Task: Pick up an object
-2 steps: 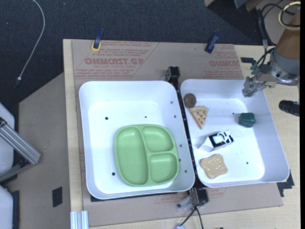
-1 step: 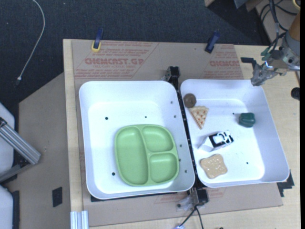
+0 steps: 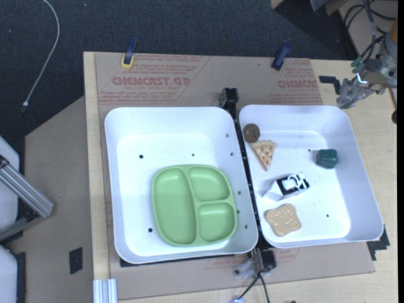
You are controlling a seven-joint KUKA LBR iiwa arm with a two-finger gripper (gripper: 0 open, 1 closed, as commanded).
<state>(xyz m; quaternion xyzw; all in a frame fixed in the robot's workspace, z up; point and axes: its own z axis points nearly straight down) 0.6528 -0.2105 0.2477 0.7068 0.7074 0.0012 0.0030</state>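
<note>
Camera view. You had the gripper (image 3: 351, 93) at the upper right, hanging over the bench just outside the far right corner of the right bin (image 3: 353, 226). Its fingers were too small and blurred against the background for you to tell whether they were spread or pressed together; nothing showed between them.

Relative to the gripper, everything to pick lay down and to the left, inside the right bin. Nearest was the dark green block (image 3: 327, 158), below the tool and slightly left, apart from the other pieces. Further left sat a small round brown piece (image 3: 251, 132) close to the bin's left wall, with the triangular pizza-slice toy (image 3: 264, 153) just beneath it. Lower still you had the black-and-white object (image 3: 291, 185) near the bin's middle, and the tan toast-shaped piece (image 3: 282, 219) beyond that, near the front wall.

Well to the left of the tool, the left bin (image 3: 126, 131) held a green divided plate (image 3: 192, 204), three compartments, lying flat.
</note>
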